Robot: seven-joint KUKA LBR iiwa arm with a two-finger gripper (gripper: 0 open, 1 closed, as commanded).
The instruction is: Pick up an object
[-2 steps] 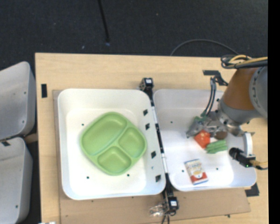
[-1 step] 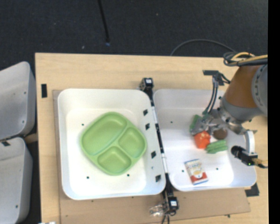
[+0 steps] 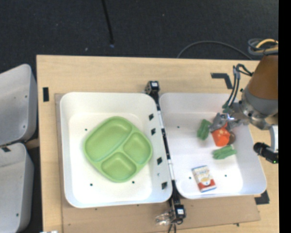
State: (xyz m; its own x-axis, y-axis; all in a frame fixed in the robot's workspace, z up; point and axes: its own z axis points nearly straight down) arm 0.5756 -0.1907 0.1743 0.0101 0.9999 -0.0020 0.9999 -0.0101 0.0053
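In the right bin (image 3: 184,110) lie an orange-red object (image 3: 221,137), two green pieces (image 3: 204,129) (image 3: 224,152) and a small white and red box (image 3: 203,178). My gripper (image 3: 222,123) hangs low over the bin, right at the top of the orange-red object, with the green piece just to its left. The arm's grey wrist with the orange band (image 3: 265,84) comes in from the right. Whether anything sits between the fingers cannot be made out.
The left bin (image 3: 72,178) holds a light green divided plate (image 3: 118,148). A black divider with clips (image 3: 161,135) runs between the bins. Cables loop behind the right bin at the back of the bench (image 3: 97,74).
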